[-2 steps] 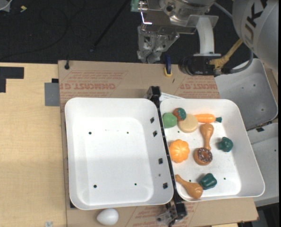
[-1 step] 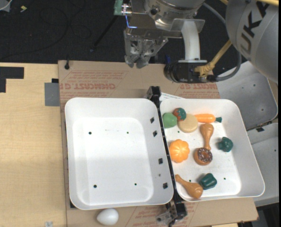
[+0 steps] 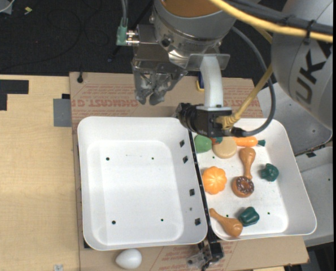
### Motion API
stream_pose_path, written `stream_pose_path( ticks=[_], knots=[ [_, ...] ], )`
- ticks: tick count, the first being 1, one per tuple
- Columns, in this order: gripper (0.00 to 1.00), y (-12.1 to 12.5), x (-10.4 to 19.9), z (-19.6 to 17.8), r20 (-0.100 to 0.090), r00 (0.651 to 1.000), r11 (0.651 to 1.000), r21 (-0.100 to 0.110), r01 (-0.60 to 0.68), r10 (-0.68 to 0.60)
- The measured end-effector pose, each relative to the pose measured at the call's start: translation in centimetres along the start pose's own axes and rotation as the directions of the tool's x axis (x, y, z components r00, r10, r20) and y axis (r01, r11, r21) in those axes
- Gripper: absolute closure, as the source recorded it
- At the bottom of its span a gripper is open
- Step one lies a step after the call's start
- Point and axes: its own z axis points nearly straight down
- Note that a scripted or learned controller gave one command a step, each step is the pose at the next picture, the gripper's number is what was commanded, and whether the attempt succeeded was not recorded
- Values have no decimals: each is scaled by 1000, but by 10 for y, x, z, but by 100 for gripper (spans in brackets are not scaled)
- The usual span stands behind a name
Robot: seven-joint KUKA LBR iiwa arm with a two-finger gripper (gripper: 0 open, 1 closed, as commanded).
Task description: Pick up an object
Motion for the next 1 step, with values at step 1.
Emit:
stream_pose_path(
  ticks=[1],
  knots=[
    [100, 45, -48, 1, 2, 1000, 1000, -3, -9, 9]
  ],
)
